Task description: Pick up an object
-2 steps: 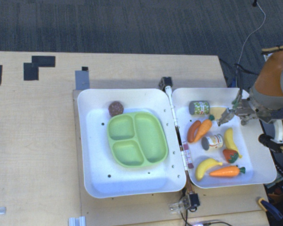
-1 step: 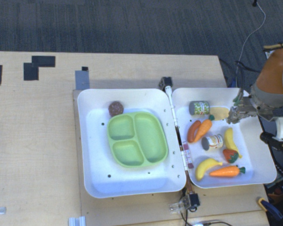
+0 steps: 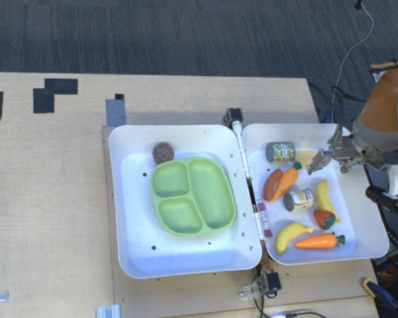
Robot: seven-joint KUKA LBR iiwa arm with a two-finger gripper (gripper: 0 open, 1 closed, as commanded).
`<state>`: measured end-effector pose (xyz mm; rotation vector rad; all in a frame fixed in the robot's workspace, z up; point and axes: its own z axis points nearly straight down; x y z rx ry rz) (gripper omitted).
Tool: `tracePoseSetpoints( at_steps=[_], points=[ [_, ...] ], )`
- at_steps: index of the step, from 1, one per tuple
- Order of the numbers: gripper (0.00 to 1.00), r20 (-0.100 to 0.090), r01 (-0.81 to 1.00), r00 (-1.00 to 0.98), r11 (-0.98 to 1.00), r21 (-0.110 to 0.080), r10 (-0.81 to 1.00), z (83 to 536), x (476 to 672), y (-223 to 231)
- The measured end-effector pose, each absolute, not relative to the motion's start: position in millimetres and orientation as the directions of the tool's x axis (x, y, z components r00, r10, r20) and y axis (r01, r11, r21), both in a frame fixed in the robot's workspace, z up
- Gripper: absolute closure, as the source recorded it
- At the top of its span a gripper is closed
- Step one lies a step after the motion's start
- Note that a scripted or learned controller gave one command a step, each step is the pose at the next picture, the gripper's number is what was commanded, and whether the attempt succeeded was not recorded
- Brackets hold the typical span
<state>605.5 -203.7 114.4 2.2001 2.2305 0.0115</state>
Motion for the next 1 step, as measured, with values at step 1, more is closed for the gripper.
tracePoseSetpoints(
  at_steps=[1],
  points=[
    [0.00,-0.002,1.000,-0.002,0.002,0.007,1.000,86.8,548.7,-172.5]
  ],
)
